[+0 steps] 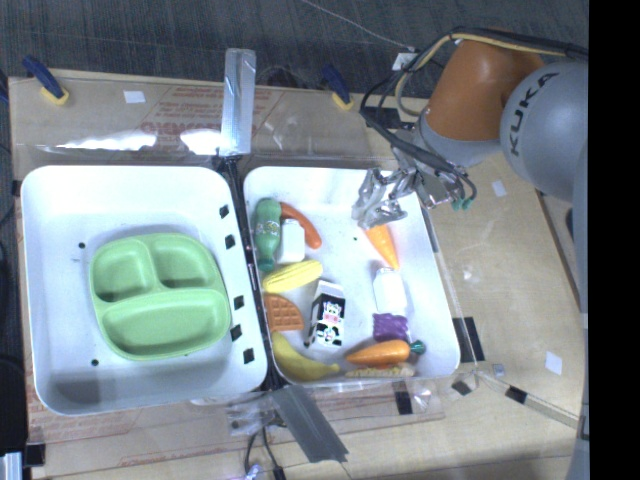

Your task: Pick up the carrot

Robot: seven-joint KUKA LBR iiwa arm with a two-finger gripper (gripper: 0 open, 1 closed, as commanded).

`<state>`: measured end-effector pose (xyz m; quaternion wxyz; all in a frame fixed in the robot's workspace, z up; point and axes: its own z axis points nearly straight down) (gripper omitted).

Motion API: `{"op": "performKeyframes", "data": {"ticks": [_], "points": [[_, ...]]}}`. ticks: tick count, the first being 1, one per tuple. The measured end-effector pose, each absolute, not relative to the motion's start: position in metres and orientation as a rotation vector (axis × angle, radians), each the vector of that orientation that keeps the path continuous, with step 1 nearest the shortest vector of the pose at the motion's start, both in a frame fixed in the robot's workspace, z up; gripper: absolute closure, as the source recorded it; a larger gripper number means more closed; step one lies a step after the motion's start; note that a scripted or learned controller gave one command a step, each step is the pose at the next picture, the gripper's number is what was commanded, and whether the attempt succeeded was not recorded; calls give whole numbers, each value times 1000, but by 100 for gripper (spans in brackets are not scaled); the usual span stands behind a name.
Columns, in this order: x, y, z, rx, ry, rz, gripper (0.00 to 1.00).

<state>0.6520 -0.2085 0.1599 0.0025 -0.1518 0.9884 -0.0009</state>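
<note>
Carrot (384, 246) under tilted gripper (380, 206)

You have a green divided plate (157, 294) in the left bin (40, 198). In the right bin (440, 298): a banana (300, 362) at the bottom, corn (291, 275), a waffle (283, 314), a milk carton (328, 320) mid-frame, and a white bottle (389, 290) toward the right.

Arm (540, 108) cropped at right; claw (382, 200) finger gap unclear

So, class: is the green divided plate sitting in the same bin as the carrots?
No: the green plate lies in the left bin, the carrots in the right bin.
</note>
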Motion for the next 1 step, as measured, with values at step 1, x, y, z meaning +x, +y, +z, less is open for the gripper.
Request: {"op": "performKeyframes", "data": {"ticks": [1], "points": [[652,-208,160,-476,3101,-2,0]]}}
